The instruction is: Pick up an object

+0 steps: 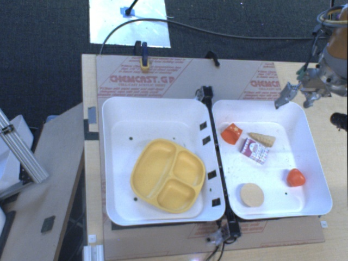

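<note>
Since nothing sits between the fingers of the gripper [298, 94], the pick looks to be at its start, with the whole grasp left to do. The left bin [157, 109] holds the largest item, a yellow divided tray [167, 174], lying flat toward its near side. The right bin [312, 162] carries the smaller candidates: a round tan disc [252, 194] near the front wall, a maroon-and-white packet [254, 150] around the middle, a tan wedge [262, 139] just beyond and touching or almost touching the packet, an orange block [231, 134] to the left of those, and a small red-orange ball [295, 177] toward the right wall, well apart from the rest. The gripper hangs above the far right corner of the right bin, outside the cluster, its two fingers spread apart and holding nothing. By my judgement, what remains is everything: choosing a piece, descending over it, closing and lifting. The objects in the right bin lie closest to the arm.
</note>
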Robot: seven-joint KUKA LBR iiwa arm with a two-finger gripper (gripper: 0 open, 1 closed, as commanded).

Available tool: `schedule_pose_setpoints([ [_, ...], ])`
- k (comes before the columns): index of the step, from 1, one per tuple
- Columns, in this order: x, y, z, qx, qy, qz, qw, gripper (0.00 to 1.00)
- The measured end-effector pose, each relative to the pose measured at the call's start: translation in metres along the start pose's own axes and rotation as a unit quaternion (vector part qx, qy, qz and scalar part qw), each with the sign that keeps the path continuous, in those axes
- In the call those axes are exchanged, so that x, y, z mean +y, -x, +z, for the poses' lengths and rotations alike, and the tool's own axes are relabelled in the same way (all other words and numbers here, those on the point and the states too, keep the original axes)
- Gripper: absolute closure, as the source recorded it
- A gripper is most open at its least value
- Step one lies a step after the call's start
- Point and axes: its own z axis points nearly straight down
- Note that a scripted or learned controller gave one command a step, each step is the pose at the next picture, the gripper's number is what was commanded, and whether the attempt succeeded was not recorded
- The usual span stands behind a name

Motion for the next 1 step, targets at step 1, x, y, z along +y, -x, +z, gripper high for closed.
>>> schedule_pose_setpoints([
  [1, 0.002, -0.0007, -0.0087, -0.001, 0.006, -0.001, 1.0, 0.0],
])
